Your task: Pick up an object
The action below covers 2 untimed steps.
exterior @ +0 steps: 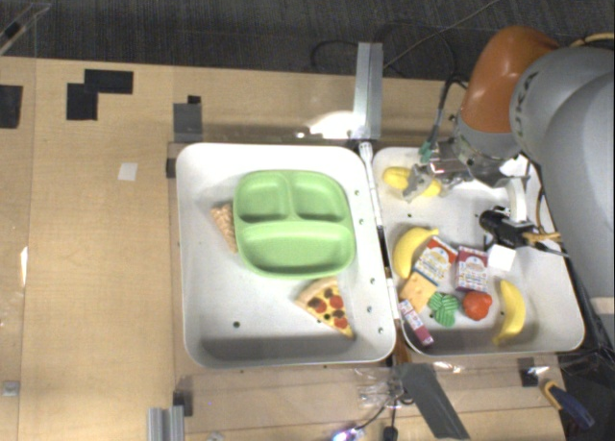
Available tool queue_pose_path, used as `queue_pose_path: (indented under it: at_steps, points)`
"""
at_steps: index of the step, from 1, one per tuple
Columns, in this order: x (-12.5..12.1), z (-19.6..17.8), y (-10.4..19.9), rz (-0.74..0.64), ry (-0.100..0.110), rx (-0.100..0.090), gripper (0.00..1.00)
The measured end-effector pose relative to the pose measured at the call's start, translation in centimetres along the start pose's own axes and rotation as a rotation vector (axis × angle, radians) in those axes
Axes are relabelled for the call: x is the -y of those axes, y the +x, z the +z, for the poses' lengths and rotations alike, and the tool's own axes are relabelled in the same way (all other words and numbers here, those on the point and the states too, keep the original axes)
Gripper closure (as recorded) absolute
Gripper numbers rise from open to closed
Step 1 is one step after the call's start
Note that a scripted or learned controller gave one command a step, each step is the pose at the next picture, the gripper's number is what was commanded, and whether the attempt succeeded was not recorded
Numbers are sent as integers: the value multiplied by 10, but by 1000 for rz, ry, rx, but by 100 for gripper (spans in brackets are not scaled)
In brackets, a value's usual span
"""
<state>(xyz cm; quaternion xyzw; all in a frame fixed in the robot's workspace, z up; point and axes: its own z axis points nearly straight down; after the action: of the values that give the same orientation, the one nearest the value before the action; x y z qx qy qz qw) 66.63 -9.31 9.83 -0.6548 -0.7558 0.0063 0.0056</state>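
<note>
Two white bins sit side by side on the worktop (86,266). In the near part of the right bin (557,333) lies a crowded heap: a yellow banana (510,310) at the right, a red tomato-like piece (478,306), a green ridged piece (443,308), a yellow cheese-like wedge (417,291) and a small purple-and-pink item (414,320) at the left, too small to identify. Just beyond them two small printed cartons (455,267) overlap the heap, their labels illegible, and a second banana (410,248) curves beside them at the left. In the left bin (197,324), a pizza slice (327,306) lies near the front, just beside the green divided plate (292,220); a tan waffle-like piece (224,226) pokes out from under the plate's left edge, mostly hidden. Farther back in the right bin a small yellow object (398,180), perhaps a lemon, lies at the far left corner, its right side covered by the pincer (424,180). The pincer sits low right against that object; whether its fingers are spread or closed on it cannot be made out. The grey arm (567,132) with its orange band (500,64) is cut off at the right edge.
</note>
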Motion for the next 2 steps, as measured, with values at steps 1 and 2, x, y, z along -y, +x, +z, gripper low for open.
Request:
queue_pose_path:
  at_steps: [1, 2]
  points:
    - [2, -40, -23, 185, -15, -1, 100]
    - [-5, -89, 18, -46, -25, 2, 100]
